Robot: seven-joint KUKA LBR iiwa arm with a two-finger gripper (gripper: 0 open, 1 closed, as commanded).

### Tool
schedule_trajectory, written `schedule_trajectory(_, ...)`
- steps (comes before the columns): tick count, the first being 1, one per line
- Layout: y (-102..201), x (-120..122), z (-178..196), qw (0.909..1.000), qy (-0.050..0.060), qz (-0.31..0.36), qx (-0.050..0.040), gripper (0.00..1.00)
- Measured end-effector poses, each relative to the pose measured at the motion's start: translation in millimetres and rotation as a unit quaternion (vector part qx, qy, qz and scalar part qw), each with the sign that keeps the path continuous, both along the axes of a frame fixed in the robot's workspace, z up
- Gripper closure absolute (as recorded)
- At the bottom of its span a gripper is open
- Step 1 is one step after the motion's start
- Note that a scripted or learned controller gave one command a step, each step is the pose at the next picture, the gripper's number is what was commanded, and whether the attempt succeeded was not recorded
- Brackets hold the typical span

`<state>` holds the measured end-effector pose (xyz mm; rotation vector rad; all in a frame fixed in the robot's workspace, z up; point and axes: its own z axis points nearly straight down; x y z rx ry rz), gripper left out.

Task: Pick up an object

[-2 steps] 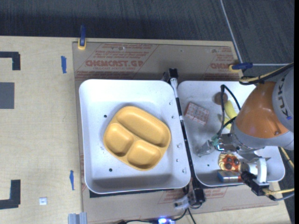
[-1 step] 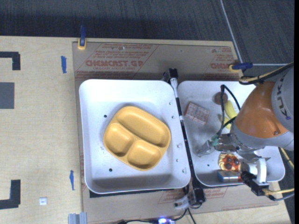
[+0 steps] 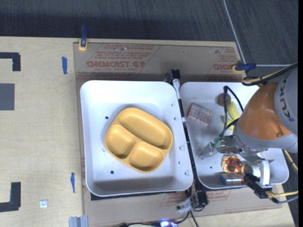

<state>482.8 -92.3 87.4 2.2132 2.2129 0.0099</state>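
Nearest, in the right white bin [image 3: 207,182], a small orange-and-blue cylinder [image 3: 231,178] lies beside a red-and-orange patterned object [image 3: 233,164], under the grey arm with its orange band [image 3: 261,115]. Whether the gripper [image 3: 218,144] is wide or narrow cannot be told. Left, a yellow three-compartment plastic tray [image 3: 138,138] lies in the left white bin [image 3: 94,103]. Farther, a pink patterned packet [image 3: 199,114]

We see the arm [image 3: 265,117] reaching in from the right, orange band up, wrist bent down, gripper [image 3: 210,148] low and pointing left.
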Motion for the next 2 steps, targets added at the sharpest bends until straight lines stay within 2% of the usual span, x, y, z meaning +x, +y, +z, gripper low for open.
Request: schedule_trajectory(2, 0.2, 0.0, -0.1, 1.0, 0.0, 0.0, 0.0002, 0.0)
